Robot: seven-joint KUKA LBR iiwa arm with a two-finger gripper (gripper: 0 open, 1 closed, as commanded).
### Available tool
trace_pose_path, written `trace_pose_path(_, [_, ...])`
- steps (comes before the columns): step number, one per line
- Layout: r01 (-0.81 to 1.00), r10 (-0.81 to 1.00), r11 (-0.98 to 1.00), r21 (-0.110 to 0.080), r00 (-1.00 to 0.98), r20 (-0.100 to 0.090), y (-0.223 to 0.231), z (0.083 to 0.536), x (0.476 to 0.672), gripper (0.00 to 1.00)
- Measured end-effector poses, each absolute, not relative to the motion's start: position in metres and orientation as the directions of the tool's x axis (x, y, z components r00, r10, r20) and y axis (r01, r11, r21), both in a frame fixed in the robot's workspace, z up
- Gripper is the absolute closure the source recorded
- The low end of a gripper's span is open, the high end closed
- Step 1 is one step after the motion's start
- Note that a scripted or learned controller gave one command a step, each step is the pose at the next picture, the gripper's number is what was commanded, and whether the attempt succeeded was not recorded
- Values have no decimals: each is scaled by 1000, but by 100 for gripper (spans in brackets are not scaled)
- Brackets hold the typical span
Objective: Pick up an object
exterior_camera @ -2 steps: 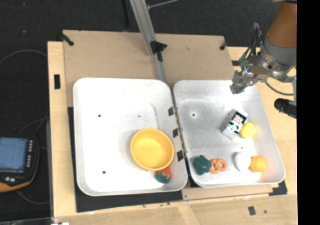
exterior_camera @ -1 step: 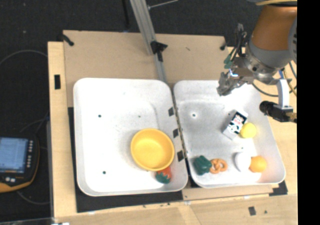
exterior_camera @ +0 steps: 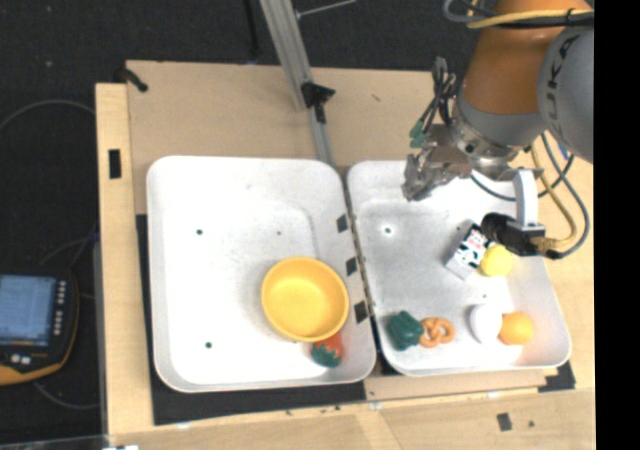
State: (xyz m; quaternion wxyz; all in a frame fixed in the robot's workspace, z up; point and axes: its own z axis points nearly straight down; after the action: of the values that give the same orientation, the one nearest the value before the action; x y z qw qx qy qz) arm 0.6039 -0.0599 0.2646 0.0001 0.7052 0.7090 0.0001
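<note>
Looking down from the fixed camera, the scene sorts itself around the seam [exterior_camera: 352,248] where the two white bins meet. To the right of that seam, the right bin [exterior_camera: 420,238] carries most of the loose things, gathered toward its near and far-right side: a dark green block [exterior_camera: 403,329] just beside the seam, an orange pretzel-shaped toy [exterior_camera: 437,331] touching or nearly touching it, then a white round piece [exterior_camera: 484,323] and an orange ball [exterior_camera: 516,328] side by side. Farther back sit a black-and-white box [exterior_camera: 465,250] and a yellow lemon-like piece [exterior_camera: 496,260], touching. That clustering probably leaves several candidates for picking. Left of the seam, the left bin [exterior_camera: 200,268] holds a yellow bowl [exterior_camera: 305,297], upright, with a small red and green toy [exterior_camera: 328,349] tucked against its near edge. The gripper [exterior_camera: 422,178] hangs over the back part of the right bin, near the seam and well apart from every object there, so it seems to be positioned before a descent rather than engaged. How far its tips are spread I cannot tell, and nothing is visibly between them.
</note>
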Motion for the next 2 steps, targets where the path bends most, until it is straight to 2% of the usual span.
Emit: trace_pose_path(2, [1000,1000,8,0,-8,2,51,263,579,100])
